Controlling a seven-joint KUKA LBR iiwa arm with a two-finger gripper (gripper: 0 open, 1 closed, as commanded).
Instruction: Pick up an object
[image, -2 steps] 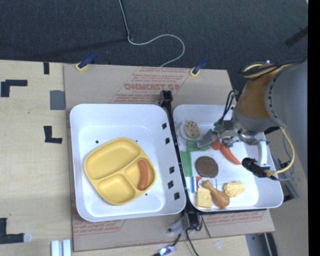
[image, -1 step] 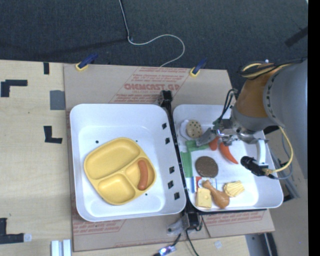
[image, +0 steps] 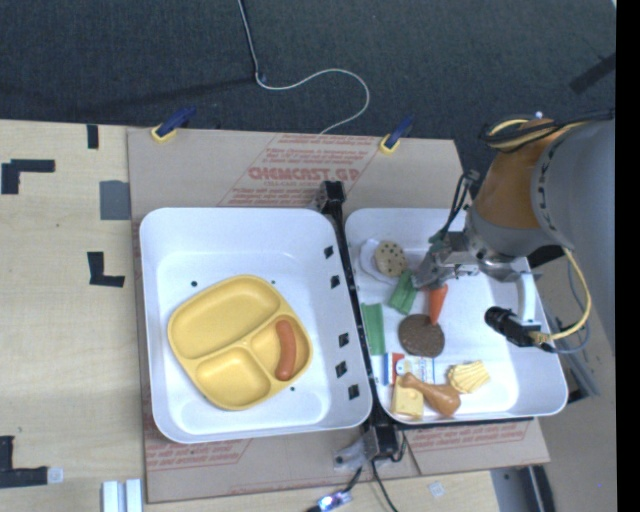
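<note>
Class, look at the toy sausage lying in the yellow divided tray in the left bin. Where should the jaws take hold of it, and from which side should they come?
Grip the reddish-brown toy sausage across its narrow middle, coming straight down from above. It lies flat and lengthwise in one compartment of the yellow divided plastic tray, so its long sides are exposed for the jaws. The tray's rim and divider sit close, so a sideways approach would probably be blocked.

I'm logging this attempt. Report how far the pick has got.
Done: the gripper is down in the right bin, right at the carrot and the green piece. In hand: nothing that I can confirm; I cannot tell whether anything sits between its fingers. Left: grasp and lift one item. The cookie, brown patty and drumstick lie untouched, and the sausage rests in the yellow tray.
</note>
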